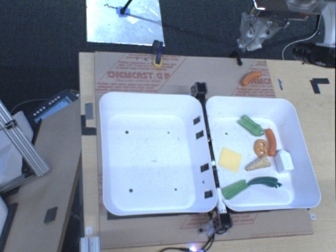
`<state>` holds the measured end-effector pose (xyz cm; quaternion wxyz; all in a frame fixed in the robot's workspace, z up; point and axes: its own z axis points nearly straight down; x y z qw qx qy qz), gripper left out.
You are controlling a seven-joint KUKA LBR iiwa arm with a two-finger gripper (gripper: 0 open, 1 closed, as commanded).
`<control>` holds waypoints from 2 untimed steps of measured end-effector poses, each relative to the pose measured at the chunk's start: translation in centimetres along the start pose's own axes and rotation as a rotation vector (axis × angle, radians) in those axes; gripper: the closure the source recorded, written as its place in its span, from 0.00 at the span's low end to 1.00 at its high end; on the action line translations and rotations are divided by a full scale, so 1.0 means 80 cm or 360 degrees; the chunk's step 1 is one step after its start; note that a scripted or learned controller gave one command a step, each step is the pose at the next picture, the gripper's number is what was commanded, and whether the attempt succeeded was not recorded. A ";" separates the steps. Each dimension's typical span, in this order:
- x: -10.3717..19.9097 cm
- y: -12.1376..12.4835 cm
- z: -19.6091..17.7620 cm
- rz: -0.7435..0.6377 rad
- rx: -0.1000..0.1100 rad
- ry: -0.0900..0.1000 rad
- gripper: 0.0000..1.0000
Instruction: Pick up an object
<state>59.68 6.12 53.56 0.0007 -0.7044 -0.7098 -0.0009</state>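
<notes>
— Where is the end effector [251,40]?
— High at the upper right, beyond the bins; I cannot tell its state.
— And the objects?
— In the right bin [302,140], well below it: yellow cheese slice [230,159], pretzel [260,147], sausage [270,141]. Another sausage [251,78] lies on the bench, nearer.

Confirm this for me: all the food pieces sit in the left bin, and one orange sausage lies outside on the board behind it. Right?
Not quite. The camera view shows the food pieces, such as the yellow square and the pretzel, in the right bin, not the left bin. The rest holds: one orange sausage lies outside on the board behind it.
</notes>
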 end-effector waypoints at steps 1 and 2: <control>-0.006 0.071 0.000 0.0011 -0.0008 -0.0005 1.00; 0.012 0.090 0.001 0.0005 -0.0005 -0.0004 1.00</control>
